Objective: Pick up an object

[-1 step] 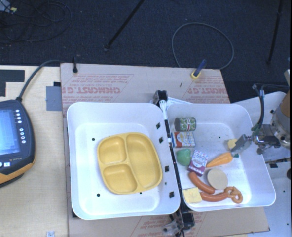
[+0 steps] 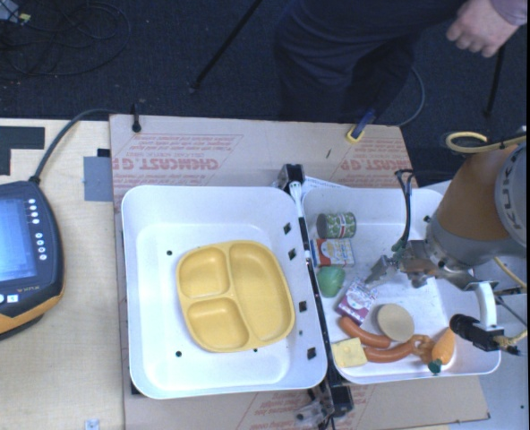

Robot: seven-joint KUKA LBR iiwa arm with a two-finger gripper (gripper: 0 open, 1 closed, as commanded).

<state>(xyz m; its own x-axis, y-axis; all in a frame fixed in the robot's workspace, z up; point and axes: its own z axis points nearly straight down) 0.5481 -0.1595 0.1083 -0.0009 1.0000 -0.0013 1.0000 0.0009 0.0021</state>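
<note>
Hovering low over the right bin (image 2: 426,206), the gripper (image 2: 379,270) shows nothing held, finger state unclear | step: approach | next: settle onto the pink packet (image 2: 358,300).

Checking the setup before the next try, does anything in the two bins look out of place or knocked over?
Nothing looks spilled or damaged. The small can in the right bin lies on its side, and the toy foods there are heaped together, hot dog against the carrot. The yellow divided plate in the left bin sits slightly skewed.

Even overhead light; both white bins (image 2: 149,240) bright, near glare. Floor beyond the bench's far edge dim. Overall softness, shadows faint.
</note>
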